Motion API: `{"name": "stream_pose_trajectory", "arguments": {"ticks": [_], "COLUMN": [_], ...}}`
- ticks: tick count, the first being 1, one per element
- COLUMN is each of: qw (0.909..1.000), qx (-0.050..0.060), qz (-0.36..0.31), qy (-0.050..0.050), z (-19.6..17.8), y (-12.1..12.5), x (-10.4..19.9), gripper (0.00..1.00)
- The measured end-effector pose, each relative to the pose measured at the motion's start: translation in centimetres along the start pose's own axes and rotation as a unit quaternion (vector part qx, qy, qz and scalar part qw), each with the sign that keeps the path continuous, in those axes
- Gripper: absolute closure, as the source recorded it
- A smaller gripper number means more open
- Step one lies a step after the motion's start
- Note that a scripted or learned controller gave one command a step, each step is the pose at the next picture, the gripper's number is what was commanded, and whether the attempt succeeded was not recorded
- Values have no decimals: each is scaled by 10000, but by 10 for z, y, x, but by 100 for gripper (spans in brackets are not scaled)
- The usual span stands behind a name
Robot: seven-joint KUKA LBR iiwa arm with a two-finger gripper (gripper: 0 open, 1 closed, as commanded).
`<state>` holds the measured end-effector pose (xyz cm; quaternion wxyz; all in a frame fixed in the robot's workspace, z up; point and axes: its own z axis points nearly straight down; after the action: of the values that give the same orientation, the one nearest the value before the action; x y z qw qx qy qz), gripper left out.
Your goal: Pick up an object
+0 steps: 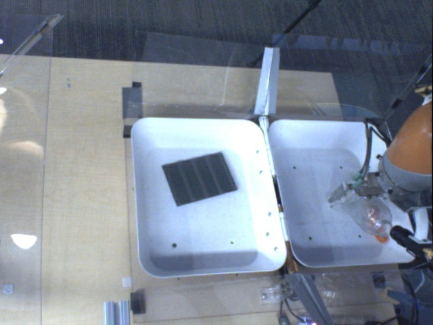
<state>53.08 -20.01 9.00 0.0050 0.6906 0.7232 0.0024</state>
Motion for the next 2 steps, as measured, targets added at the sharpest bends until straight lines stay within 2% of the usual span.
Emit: {"name": "stream_pose_trajectory", "arguments": {"ticks": [1,2], "qw": [10000,9999], "qx": [46,-12], "qz": [-81,154], "qy": [26,2], "z": [-3,1], "y": [-14,31], "x": [-4,-6], "gripper": [0,0]}}
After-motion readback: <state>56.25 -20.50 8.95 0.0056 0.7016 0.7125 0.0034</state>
